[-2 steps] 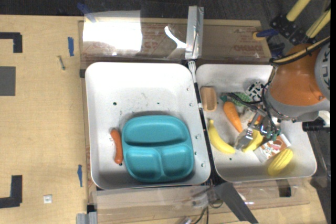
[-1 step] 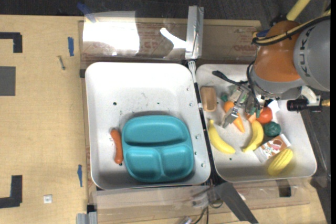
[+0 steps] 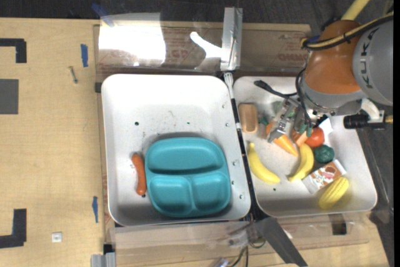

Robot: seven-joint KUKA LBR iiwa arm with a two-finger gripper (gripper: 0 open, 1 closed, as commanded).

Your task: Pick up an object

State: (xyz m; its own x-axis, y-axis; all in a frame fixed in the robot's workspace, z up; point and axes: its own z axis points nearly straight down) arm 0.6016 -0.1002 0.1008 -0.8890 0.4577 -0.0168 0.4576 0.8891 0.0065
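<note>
Two shallow white bins side by side at frame centre. Left bin [image 3: 119,97]: teal divided tray [image 3: 186,177] at lower centre, orange-red sausage-shaped item [image 3: 140,173] just beside its left edge. Right bin [image 3: 365,191]: crowded toy food, namely two bananas [image 3: 262,167] [image 3: 304,163] curving toward each other, carrot [image 3: 286,144], tomato [image 3: 316,137], green piece [image 3: 324,153], yellow lemon-like piece [image 3: 334,192], small printed carton [image 3: 322,176], tan block [image 3: 248,117] near the dividing wall.

Grey arm with orange band [image 3: 331,69] entering from upper right; gripper [image 3: 282,125] low over the upper middle of the right bin, directly above the carrot and close to the tomato. Finger spread not discernible from this angle; no item visibly held.

Likely target, by position: the carrot. Principal risks from here: tight clustering, so possible closure on two items at once or on none; tapered, smooth carrot prone to slipping out on lift; neighbouring banana and tomato liable to be nudged aside and to roll; contact with the bin floor if descent overshoots.
</note>
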